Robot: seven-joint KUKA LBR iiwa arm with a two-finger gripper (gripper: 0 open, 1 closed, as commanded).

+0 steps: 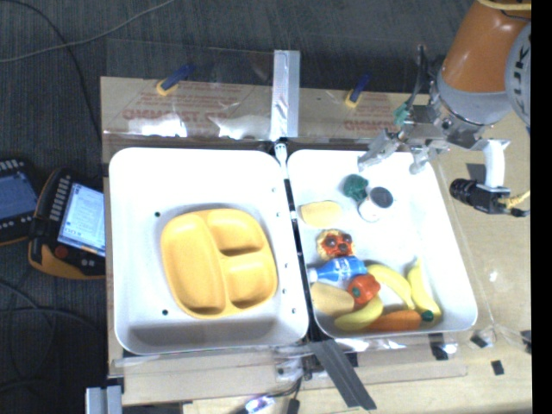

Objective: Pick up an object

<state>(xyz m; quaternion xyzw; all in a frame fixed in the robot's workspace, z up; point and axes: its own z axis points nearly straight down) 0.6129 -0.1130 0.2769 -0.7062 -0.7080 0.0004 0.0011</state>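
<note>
Right bin crowds toys under the empty, spread-fingered hand; yellow tray sits left.

A yellow tray is sitting in the white left bin. The right bin is showing yellow bananas, a red pepper, an orange carrot, and a blue bottle.
</note>
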